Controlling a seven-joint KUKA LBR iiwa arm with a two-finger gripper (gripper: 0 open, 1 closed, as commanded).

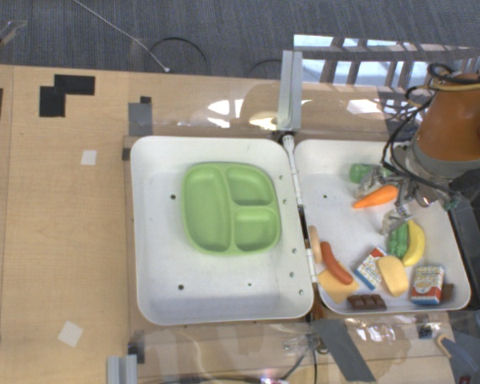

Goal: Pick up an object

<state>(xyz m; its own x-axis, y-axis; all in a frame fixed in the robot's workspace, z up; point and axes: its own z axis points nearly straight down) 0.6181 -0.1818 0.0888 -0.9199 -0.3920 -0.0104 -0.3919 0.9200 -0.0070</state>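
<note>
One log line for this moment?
arm over right bin | gripper beside carrot, above banana | no grasp visible

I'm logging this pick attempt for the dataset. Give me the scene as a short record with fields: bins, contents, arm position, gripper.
left bin: holds a green divided tray
right bin: toy food, namely carrot, banana, sausage, chocolate bar, small carton, and other pieces
arm: enters from the right, orange band over the right bin's far right side
gripper: low over the right bin, between carrot and banana
jaws: open or shut cannot be told
held object: none visibly held
</note>
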